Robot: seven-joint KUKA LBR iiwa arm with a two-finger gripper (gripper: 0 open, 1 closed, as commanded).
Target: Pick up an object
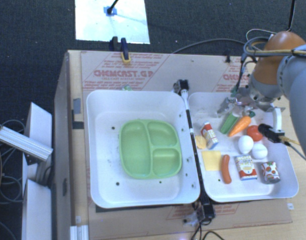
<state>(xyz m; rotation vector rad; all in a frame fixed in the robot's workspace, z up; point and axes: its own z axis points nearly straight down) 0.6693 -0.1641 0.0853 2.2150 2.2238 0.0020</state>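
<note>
My gripper (236,104) hovers at the right bin's (293,184) far edge; I cannot tell its opening. Just below lie 1 carrot (240,125) and 1 cucumber (227,123); 2 eggs (246,144) farther.

My wrist band (278,51) is orange above grey. Both bins (100,129) are white; one holds a pale green tray (149,149). Beside me lie an orange carrot (240,125), a green vegetable (227,123), two white eggs (245,144), a red sausage (226,168), a yellow slice (211,160), perhaps cheese.
</note>
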